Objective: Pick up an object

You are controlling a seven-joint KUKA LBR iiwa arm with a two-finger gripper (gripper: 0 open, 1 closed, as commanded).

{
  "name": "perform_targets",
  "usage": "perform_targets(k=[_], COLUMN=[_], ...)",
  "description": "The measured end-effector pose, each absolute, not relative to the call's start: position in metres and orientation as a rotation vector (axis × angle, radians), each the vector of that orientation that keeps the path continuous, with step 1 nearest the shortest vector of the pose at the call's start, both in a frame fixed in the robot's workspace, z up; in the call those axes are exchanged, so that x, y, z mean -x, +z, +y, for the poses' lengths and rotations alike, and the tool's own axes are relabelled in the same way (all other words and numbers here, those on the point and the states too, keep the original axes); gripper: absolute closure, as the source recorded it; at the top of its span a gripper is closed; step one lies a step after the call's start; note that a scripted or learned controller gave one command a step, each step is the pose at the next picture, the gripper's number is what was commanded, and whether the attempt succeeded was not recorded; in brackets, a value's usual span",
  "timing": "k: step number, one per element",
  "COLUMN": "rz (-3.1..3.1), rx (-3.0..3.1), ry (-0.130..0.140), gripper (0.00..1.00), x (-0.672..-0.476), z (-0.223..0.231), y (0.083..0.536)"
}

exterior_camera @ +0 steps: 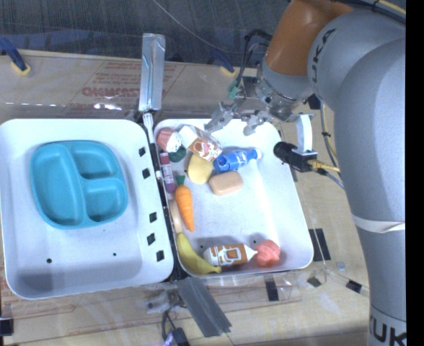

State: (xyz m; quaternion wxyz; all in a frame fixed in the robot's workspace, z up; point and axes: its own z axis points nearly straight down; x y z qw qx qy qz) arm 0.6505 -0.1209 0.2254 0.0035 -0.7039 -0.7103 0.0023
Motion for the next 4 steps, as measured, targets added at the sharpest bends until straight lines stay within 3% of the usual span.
perform_targets(k=[1,2,3,4], rz=[-2.504,-2.499,-2.434,-2.425], rx=[1.890,1.881,1.987,1.990], ry=[0.003,0.012,-0.004,0.006], gripper=[0.00,1.00,1.00,0.00], x=[-0.641,-0.638,-0.658,-0.656], z=[-0.134,-0.134,-0.033,-0.036], y=[0.089,0.094,0.193,0.189])
